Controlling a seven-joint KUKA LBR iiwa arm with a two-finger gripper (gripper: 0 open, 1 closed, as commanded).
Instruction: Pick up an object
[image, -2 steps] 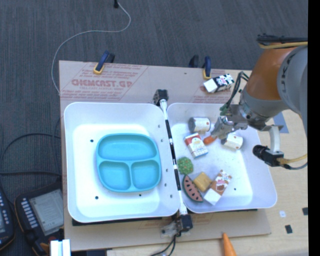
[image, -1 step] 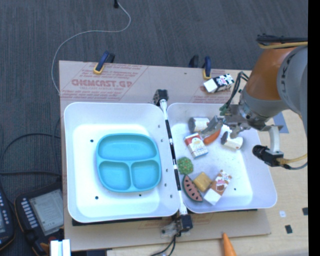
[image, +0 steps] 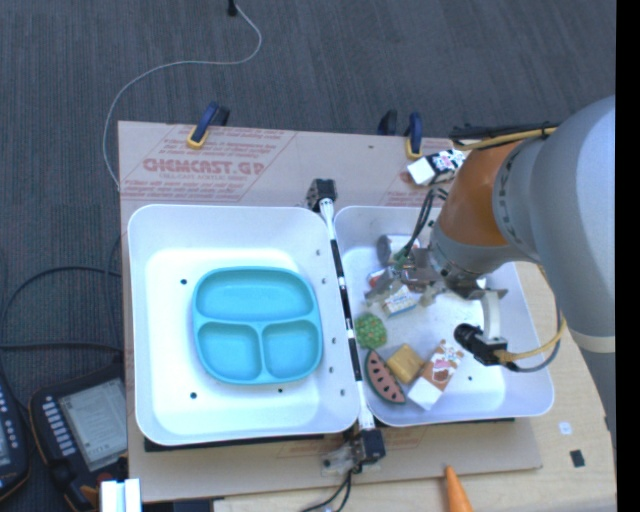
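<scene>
The arm (image: 560, 200), grey with an orange band above the wrist, stands highest above the bench and enters from the right, reaching down into the right bin (image: 520, 400). The gripper (image: 400, 272) is lowered to the upper left part of that bin, its metal fingers close together over a small white and red item (image: 400, 300) lying on the bin floor; whether the fingers grasp it cannot be told, as the wrist hides their tips. Below the gripper, near the bin's left wall, lies a round green object (image: 371, 329). Further toward the front edge lie a watermelon slice (image: 385, 377), a tan block (image: 404, 362) just beside it, and a red and white carton (image: 438, 366) with a white piece (image: 424, 395) touching its lower end. The left bin (image: 165, 240) holds a light blue divided plate (image: 258, 323) with three compartments, set near its centre. Both bins rest on a cardboard sheet (image: 200, 160) clamped at its far edge.
</scene>
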